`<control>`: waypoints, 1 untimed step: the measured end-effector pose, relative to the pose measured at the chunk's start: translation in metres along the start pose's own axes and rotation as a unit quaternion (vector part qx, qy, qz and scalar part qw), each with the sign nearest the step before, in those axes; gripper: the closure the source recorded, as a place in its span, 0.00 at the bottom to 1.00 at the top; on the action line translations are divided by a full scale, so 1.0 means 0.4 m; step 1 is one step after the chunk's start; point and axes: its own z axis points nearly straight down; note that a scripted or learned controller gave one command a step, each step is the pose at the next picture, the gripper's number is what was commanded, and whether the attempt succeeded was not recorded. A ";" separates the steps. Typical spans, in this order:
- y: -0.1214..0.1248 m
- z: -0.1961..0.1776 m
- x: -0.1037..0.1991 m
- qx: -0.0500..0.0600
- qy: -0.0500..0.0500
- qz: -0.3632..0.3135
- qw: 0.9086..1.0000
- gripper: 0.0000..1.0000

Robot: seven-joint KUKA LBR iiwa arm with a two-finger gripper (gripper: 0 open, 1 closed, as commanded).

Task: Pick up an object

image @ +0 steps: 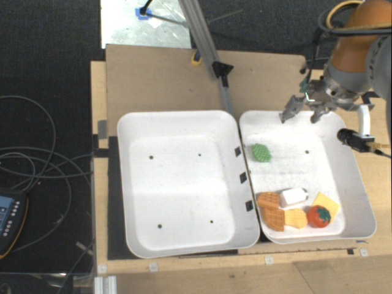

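Note:
My gripper [302,114] hangs over the far edge of the right bin [318,158], its two fingers spread apart and open with nothing between them. In that bin a green round object [261,153] lies near the left wall, well below and left of the gripper. Along the bin's near side sit a brown waffle-like piece [271,209], a white block [294,196], an orange piece [296,218], a yellow wedge [326,202] and a red tomato [318,216].
The left bin [177,182] lies beside the right one, joined by black clips [243,177]. A grey slanted pole [202,29] crosses the far side of the bench. Cables [37,158] and a handset [11,216] lie on the floor at left.

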 end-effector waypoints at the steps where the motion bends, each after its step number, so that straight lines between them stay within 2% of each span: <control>1: 0.002 -0.007 0.000 -0.002 -0.001 -0.001 1.000 0.00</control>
